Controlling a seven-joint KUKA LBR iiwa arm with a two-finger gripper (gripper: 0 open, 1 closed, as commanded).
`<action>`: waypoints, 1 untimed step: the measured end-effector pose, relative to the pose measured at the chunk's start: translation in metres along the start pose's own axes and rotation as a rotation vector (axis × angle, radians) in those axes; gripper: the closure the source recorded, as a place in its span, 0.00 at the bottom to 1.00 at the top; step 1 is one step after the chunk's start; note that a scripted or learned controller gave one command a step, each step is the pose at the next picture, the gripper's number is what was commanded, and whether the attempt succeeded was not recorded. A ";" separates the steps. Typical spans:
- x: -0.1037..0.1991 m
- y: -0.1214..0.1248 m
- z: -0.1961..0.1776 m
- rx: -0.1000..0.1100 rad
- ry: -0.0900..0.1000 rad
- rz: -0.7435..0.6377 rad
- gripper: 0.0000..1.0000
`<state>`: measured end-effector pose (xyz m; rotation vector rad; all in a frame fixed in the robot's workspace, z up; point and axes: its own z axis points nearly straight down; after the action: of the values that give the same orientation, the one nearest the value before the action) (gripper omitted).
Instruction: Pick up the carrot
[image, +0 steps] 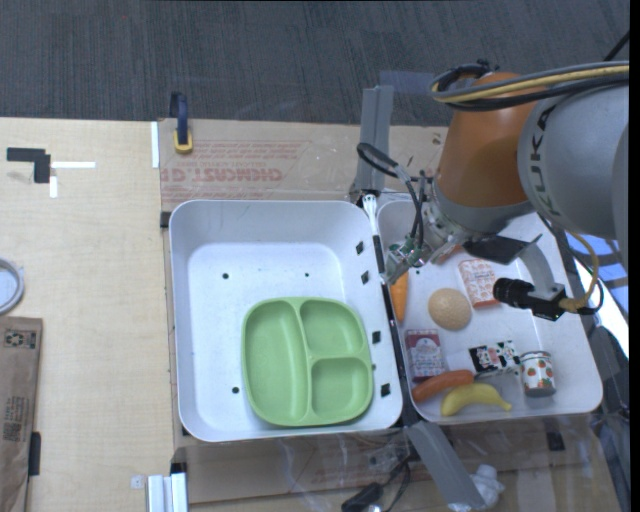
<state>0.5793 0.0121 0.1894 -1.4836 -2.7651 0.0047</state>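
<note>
The worktop (90, 300) was seen to carry two shallow white bins side by side, and the left bin (200, 240) is taken here as the landmark. Within it, toward its near right, a green divided plate (305, 360) was laid. Against its right wall the right bin (580, 380) was set, and over that bin's far end the grey and orange arm (500, 150) was hung, its wrist lowered close to the shared wall.

The claw (408, 255) was found just right of the left bin's far right corner; whether it was wide or narrow could not be told, since the wrist hid it from above. The carrot (399, 296) was judged to be the orange piece pressed against the outer side of the left bin's right wall, directly beneath the claw, and nothing was seen gripped.

For a sound pick, the claw would best be aligned along the wall and closed across the carrot's narrow width, so that the rim is not struck.

Further right of the left bin, a tan egg-shaped thing (450, 309), a yellow banana (476, 400), a red-orange sausage-like piece (442, 384) and small printed packets were scattered.

Beyond the left bin's far wall, red mirrored lettering on cardboard (250, 165) was visible but could not be made out with certainty; part of "KUKA" was read on the arm.
</note>
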 end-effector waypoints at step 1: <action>0.011 -0.035 -0.035 0.000 0.000 -0.103 1.00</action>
<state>0.5437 0.0019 0.2243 -1.3397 -2.8378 0.0047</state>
